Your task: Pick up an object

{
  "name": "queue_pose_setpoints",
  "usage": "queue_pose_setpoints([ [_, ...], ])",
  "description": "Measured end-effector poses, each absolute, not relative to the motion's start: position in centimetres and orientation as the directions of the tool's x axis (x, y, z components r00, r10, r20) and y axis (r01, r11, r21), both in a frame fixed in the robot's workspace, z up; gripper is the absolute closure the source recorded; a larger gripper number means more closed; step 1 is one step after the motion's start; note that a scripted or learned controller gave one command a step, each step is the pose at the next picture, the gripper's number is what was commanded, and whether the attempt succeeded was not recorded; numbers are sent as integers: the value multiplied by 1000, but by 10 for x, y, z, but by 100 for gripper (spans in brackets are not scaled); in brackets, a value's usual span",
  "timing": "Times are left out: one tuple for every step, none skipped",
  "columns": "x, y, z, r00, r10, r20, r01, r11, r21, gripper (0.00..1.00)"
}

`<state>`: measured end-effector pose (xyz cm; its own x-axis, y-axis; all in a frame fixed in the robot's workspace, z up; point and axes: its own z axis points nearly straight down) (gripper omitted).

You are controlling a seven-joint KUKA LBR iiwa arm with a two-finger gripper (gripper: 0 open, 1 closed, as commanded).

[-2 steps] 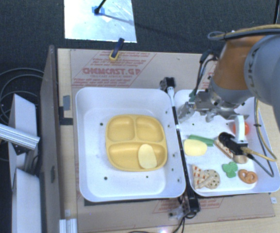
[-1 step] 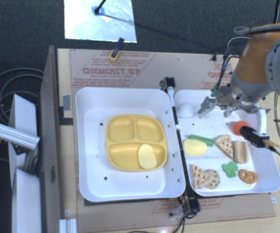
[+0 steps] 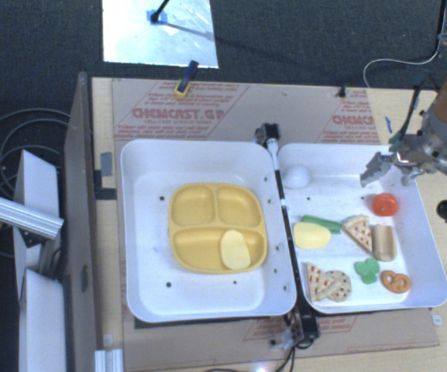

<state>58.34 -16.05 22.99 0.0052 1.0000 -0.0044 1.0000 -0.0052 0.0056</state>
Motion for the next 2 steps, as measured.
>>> queue_pose_setpoints([
  [604, -202, 197, 2, 1000, -3, 1000, -2, 3, 0],
  [590, -204, 158, 0, 1000, 0, 1000, 0, -1, 0],
])
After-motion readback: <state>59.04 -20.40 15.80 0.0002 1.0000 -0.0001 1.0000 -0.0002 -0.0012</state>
